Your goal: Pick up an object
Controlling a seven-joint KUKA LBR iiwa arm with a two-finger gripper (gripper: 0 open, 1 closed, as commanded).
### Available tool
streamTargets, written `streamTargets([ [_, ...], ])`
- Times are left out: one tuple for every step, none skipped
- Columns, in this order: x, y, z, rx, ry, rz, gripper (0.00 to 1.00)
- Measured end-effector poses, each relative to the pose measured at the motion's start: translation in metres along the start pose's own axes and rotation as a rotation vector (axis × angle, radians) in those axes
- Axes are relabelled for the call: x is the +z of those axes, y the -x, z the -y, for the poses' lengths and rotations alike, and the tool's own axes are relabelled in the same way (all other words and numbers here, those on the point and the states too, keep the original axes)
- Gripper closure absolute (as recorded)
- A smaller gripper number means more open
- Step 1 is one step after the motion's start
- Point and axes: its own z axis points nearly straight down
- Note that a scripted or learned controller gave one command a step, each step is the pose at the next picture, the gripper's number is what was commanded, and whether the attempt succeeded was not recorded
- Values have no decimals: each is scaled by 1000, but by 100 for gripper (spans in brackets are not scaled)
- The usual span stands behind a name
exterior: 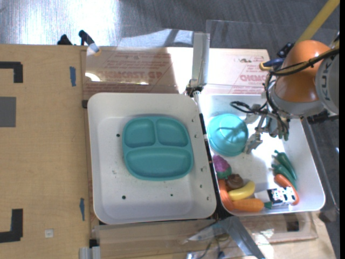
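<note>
We see the gripper (pixel 265 129) over the right bin (pixel 312 161), jaws parted, empty. Teal bowl (pixel 228 134) just beside them, camera-left; nearest candidate.

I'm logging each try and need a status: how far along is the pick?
Done: the end effector is over the right bin, beside the teal bowl. In hand: nothing shows between its fingers. Left: the grasp and lift; the banana, carrot and other toy food lie in the bin, and the teal divided plate sits in the left bin.
</note>
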Motion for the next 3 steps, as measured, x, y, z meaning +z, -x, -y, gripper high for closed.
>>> streamTargets([
  [2,34,22,-122,6,-2,0],
  [0,13,-4,-60,-3,-3,0],
  [3,46,73,53,3,-9,0],
])
